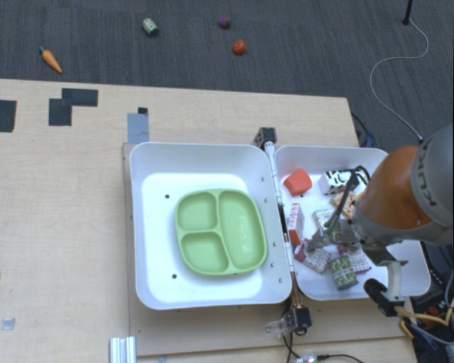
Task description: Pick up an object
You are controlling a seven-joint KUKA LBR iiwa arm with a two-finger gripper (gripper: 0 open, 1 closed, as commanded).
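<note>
Two shallow white bins sit side by side on the pale wooden tabletop (64, 234). The left bin (152, 213) holds a light green divided plate (220, 232) with three compartments, lying flat near the middle. The right bin (312, 159) carries a jumble of small things: an orange-red block (298, 182) near its upper left, a black-and-white striped toy (342, 177) toward the upper middle, a small red-and-white packet (293, 215) close to the wall between the bins, a checkered packet (317, 260) lower down, and a green patterned can (343, 272) just beside it, near the bin's lower edge.

The grey arm with its orange band (390, 191) reaches in from the right and hangs over the right bin. Its gripper (328, 237) is down low among the clutter, just above the checkered packet and the can, near the middle of the bin. From where I stand the dark finger parts blend into the objects beneath them, and I cannot tell whether they are apart or together, nor whether anything sits between them.

Beyond the tabletop, on the dark carpet (319, 64), lie a toy carrot (50, 59), a small greenish can (150, 27), a purple piece (224, 22) and a red ball (239, 47), all well apart from the bins.
</note>
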